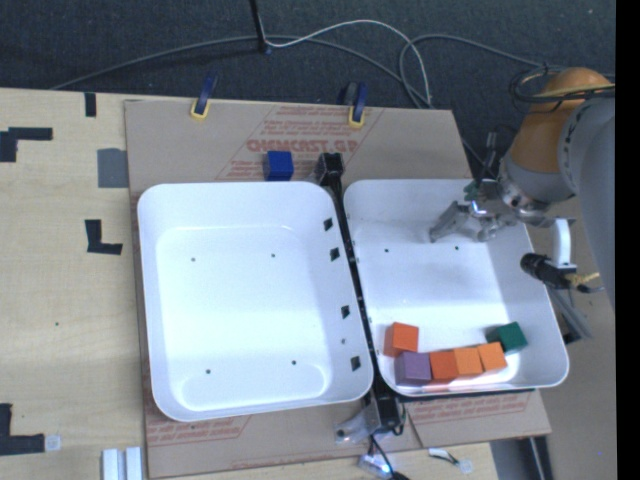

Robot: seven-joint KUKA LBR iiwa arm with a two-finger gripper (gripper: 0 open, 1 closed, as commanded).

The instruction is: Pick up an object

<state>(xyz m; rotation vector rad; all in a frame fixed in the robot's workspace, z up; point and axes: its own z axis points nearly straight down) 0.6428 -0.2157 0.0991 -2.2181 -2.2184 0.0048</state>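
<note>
Both white bins, the left one (pixel 240 298) and the right one (pixel 440 288), look like smooth, faintly glossy plastic. They sit on a matt brown cardboard sheet (pixel 290 138) with red print. The bench top (pixel 60 298) beside it looks like pale, matt wood. The gripper (pixel 465 223) is bare, dull metal, and the arm's orange band (pixel 545 138) has a satin sheen.

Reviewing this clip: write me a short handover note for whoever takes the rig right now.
Gripper: above the far part of the right bin, nothing seen between its fingers; whether it is open or shut is unclear.
Blocks: five lie at the right bin's near edge: two orange blocks, a purple block, an orange-red block and a green block. A blue block sits on the cardboard behind the left bin.
Done: nothing picked.
Left: descend on a block, grip it, lift it.
</note>
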